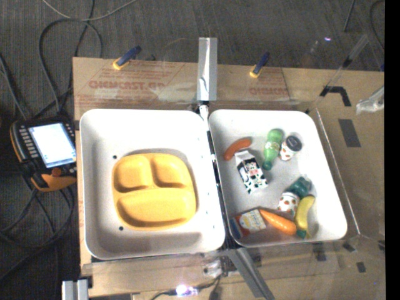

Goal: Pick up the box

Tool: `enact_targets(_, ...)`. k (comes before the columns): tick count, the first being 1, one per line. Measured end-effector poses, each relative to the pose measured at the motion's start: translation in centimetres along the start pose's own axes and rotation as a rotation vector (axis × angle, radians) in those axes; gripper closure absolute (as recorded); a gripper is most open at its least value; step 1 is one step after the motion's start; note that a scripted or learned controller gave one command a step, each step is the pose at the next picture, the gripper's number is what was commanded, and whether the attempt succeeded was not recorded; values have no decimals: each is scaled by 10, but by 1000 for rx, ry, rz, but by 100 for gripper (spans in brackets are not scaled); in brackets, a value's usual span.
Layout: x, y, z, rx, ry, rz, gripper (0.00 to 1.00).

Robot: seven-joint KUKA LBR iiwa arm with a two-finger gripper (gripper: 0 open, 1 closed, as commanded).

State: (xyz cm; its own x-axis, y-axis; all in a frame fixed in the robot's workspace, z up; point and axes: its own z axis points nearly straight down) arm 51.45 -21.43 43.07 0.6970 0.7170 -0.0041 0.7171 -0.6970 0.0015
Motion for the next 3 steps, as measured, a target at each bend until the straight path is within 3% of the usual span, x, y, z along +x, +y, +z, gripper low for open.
enact_targets(1, -4, -7, 133, 3, 2, -405, 0)
enact_targets(2, -16, -28, 287, 7, 3, -319, 0)
enact_targets(3, 28, 11, 257, 3, 1, -280, 0)
